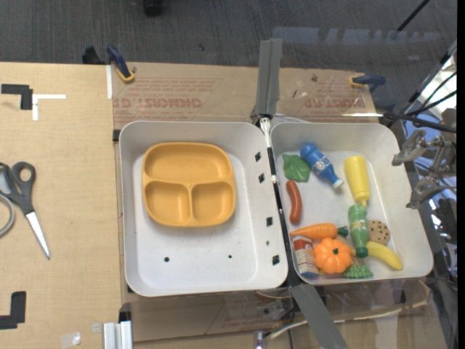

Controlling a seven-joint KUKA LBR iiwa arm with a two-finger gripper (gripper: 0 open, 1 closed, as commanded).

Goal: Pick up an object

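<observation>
Yellow bottle [357, 179] lies in the right bin [411, 227], just left of the gripper [420, 169], which hangs outside the rim at mid-right; whether it is open I cannot tell.

Two white bins [131, 195], one yellow divided plate [189, 184], ten toy foods [334, 255], one pair of scissors [27, 202].

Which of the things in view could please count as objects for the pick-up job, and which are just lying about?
For the job: blue bottle, yellow bottle, sausage, carrot, pumpkin, banana, green bottle, cookie.

Lying about: scissors, yellow tray, clamps.
</observation>
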